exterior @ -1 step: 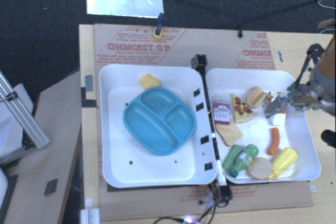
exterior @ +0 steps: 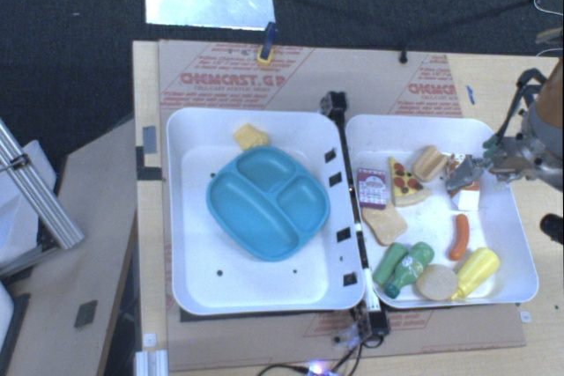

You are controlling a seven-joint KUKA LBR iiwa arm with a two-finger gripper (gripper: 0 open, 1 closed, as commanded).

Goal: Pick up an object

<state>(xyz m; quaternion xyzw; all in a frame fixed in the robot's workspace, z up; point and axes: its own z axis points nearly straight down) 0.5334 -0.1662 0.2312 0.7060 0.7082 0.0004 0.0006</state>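
My gripper reaches in from the right and hangs over the right part of the right bin. Just below it lies a small white block, and beside it a small red and white item. Further down are an orange sausage and a yellow bottle. Left of the gripper lie a hot dog bun, a pizza slice and a pink box. Nothing shows held in the gripper.
A bread slice, a green bottle and a round bun lie at the right bin's front. The left bin holds a blue divided plate and a yellow piece. A black divider runs between the bins.
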